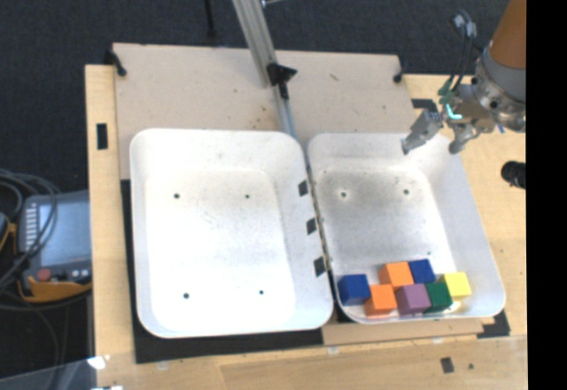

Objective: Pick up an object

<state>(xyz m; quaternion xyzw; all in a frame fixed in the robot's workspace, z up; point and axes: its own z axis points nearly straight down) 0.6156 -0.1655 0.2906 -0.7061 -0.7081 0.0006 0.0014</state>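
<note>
Several small cubes lie bunched at the near edge of the right bin (461, 220): a blue cube (353, 288), two orange cubes (398, 274) (382, 298), a second blue cube (422, 270), a purple cube (413, 298), a green cube (438, 294) and a yellow cube (457, 284). My gripper (438, 138) hangs above the bin's far right corner, well away from the cubes. Its two grey fingers are spread apart with nothing between them.
The left bin (142, 202) stands beside the right one, its floor bare. A slanted aluminium post (252, 16) rises behind the bins. A control pendant with cables (49, 246) sits off the bench at the left.
</note>
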